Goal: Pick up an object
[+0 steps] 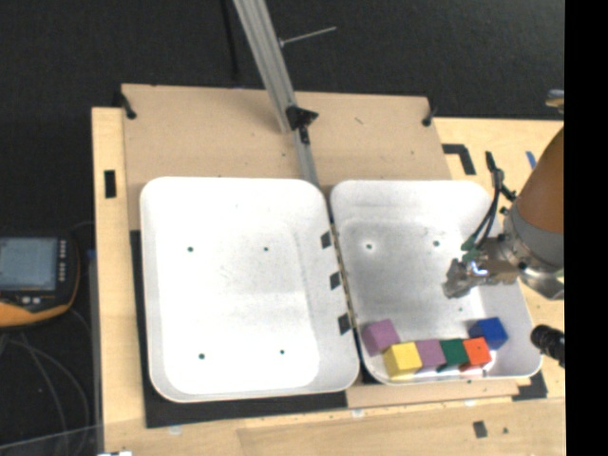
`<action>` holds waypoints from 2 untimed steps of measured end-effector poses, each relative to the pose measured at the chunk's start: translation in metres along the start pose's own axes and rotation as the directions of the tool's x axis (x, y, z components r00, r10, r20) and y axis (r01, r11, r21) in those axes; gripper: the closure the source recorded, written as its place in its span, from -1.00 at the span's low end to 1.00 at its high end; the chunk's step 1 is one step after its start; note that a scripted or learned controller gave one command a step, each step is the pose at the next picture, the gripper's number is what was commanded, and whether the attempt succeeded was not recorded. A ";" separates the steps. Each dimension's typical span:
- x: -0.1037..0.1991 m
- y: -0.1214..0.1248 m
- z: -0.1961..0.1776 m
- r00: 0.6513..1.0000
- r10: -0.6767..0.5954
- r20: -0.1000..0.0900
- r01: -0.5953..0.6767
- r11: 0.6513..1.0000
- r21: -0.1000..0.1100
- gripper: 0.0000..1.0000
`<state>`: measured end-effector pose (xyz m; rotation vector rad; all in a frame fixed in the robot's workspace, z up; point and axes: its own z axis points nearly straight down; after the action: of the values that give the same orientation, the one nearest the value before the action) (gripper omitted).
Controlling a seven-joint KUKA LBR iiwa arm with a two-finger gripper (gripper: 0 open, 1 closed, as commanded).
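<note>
bench (237,141) of pale wood carries two shallow white bins side by side. left bin (237,283) sits beside the right bin (399,217), their inner walls nearly touching. my arm (543,207) comes in over the right bin's far side, orange band above grey wrist, and my fingers (463,280) hang over the right bin's floor, above and apart from the blocks; i cannot tell whether they are open or closed, the tip is too blurred and small, and i see nothing between them. along the right bin's near wall lies a cluster of small blocks: purple block (381,334) toward the left, yellow block (403,358) just beside it, a paler purple block (430,353) next, green block (454,352) after that, orange block (476,351) touching the green one, and blue block (488,331) just behind the orange one.
</note>
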<state>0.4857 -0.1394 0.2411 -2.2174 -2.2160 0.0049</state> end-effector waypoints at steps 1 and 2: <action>0.002 -0.001 -0.031 1.000 -0.004 0.004 0.004 1.000 -0.013 1.00; 0.075 -0.002 0.049 1.000 -0.008 0.000 0.008 1.000 -0.001 1.00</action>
<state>0.4837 -0.0647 0.1923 -2.2084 -2.2254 0.0036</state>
